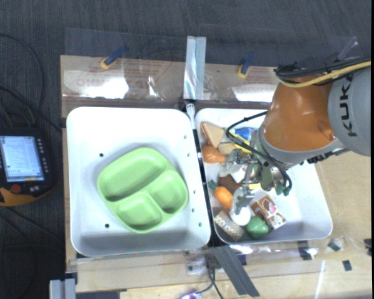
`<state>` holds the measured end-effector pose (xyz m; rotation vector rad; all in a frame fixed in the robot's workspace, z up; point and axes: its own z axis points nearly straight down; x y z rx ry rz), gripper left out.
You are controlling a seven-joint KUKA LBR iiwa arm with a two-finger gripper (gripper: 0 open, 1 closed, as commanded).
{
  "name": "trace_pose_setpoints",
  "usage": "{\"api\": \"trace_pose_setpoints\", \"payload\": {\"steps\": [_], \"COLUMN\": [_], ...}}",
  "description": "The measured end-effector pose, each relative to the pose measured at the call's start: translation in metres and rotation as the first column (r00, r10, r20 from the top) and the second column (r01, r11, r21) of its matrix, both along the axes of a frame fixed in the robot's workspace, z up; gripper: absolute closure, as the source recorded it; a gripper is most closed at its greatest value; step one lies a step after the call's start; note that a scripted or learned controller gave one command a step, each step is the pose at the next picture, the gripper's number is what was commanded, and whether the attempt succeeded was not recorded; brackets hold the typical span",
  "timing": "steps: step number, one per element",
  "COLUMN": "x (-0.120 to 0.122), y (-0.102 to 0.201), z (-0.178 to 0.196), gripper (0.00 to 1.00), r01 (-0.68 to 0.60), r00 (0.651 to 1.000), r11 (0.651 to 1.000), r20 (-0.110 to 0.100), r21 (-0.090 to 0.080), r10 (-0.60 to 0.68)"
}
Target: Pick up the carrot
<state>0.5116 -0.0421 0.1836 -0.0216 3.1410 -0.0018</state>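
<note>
- You have two white bins side by side; the left bin [87, 229] carries a green divided plate [143, 187], tilted a little, and nothing else
- The right bin [311, 210] is crowded along its left wall, and all the small things are bunched there
- The carrot [223, 196] lies in that bunch, an orange lump near the left wall, about halfway down the bin
- Just above it you see a brown piece [227, 181], and further up an orange-red piece [213, 155] and a tan wedge [212, 132] with a pale chunk beside it
- Below the carrot sit a white round thing [240, 217], a speckled brown item [227, 226], a green item [257, 228] and a small printed box [268, 209]
- A blue-and-yellow object [243, 132] peeks out by the arm's orange band [296, 117]
- The gripper [244, 192] hangs over this cluster, just right of the carrot, and its metal parts overlap the neighbours
- You cannot tell from this view how wide the claw stands, nor whether it touches the carrot; nothing is plainly seen held
- A handheld pendant [19, 164] lies on the floor to the left of the bench
</note>
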Motion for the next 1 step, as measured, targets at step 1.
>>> {"api": "trace_pose_setpoints", "payload": {"steps": [1], "x": [-0.0108], "y": [0.0429], "z": [0.0001], "gripper": [0.00], "r01": [0.017], "r00": [1.000], "r11": [1.000], "r20": [-0.001], "r21": [0.002], "r10": [-0.017]}}
